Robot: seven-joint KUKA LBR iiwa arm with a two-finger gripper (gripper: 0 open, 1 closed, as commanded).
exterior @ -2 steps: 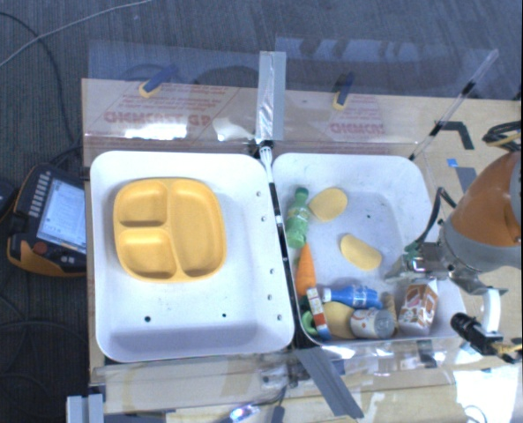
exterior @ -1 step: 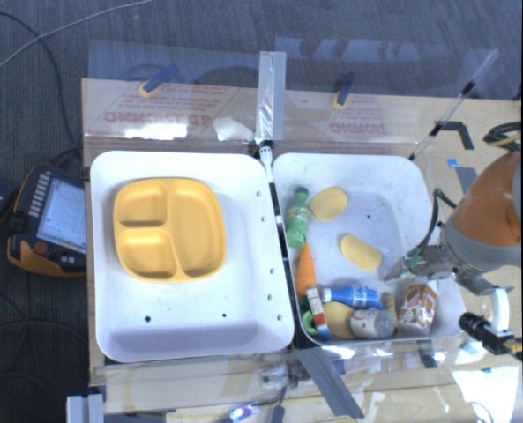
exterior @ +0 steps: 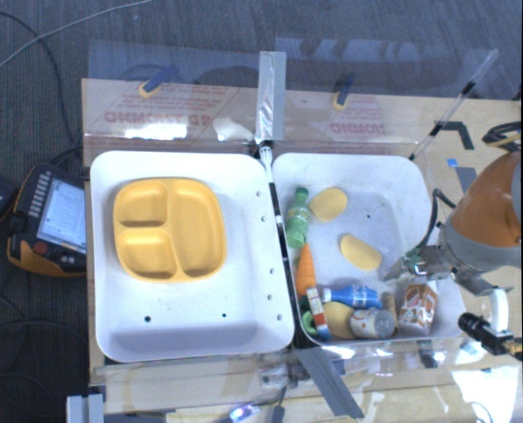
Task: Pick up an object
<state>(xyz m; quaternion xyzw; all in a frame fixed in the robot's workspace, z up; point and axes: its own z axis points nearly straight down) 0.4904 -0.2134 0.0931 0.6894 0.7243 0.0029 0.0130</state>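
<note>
**Gripper low over the right bin, nothing yet lifted**

The gripper is down at the near right corner of the right bin, the arm's orange band above it at the frame's edge. Whether the jaws are open or closed I cannot tell; the wrist hides them from this slant.

Directly under or against the gripper lies a brown-and-white packet, the likeliest target. I cannot see it between the jaws, and it appears to rest on the bin floor, so the pick looks unfinished: the approach is made, while the grasp and the lift remain.

Just left of the packet, along the bin's near wall, sit a tipped tin can, a yellow round piece and a blue-and-white bottle. An orange carrot and a green bottle lie against the bin's left wall. Two yellow potato-like pieces lie toward the bin's middle, apart from the gripper.

The left bin holds a yellow divided plate.
</note>
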